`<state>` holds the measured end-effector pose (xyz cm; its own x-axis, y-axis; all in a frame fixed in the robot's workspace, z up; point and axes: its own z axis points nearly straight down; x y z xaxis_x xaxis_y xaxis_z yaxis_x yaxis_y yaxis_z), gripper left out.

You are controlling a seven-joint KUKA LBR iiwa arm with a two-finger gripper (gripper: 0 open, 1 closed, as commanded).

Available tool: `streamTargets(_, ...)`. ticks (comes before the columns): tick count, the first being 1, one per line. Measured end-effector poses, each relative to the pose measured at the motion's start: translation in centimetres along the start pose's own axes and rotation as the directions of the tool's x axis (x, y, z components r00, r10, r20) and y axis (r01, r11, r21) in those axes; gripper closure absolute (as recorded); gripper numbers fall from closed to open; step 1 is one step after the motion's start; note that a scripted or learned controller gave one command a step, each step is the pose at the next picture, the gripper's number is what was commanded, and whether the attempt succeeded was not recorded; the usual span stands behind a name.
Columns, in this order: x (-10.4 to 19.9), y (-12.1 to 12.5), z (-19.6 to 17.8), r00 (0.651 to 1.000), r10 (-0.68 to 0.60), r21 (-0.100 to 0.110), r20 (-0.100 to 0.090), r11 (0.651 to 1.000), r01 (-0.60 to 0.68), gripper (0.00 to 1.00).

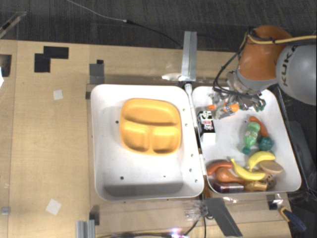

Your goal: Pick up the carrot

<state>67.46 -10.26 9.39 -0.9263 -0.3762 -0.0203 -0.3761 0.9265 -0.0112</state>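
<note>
Carrot (261,126) — small orange piece in right bin (225,148), upper right area, partly hidden behind green bottle-shaped toy (250,136) and touching it. Teal round item (266,143) just beside, to the right of the green toy.

Arm (277,63) comes in from the right, orange band over the bin's top edge. Claw (232,105) hangs over the upper part of right bin, left of carrot and apart from it. Fingers too cluttered by cables and fittings — cannot tell if wide or narrow, nothing seen between them.

Bottom of right bin: banana (250,165), tan round item (271,168), reddish-orange piece (220,169), dark bottle-like item (229,186) against the near wall, all bunched together. Black-and-white small box (206,121) near the bin's left wall.

Left bin (106,148) holds yellow divided tray (150,125), sitting toward upper middle. Both bins side by side on wooden desk (44,148); metal post (189,56) stands at the top btw the bins.
</note>
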Motion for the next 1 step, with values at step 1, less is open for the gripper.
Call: streamTargets(1,0.97,-2.55,-0.13,0.985,-0.174,0.001,0.002,0.985,0.174,1.0)
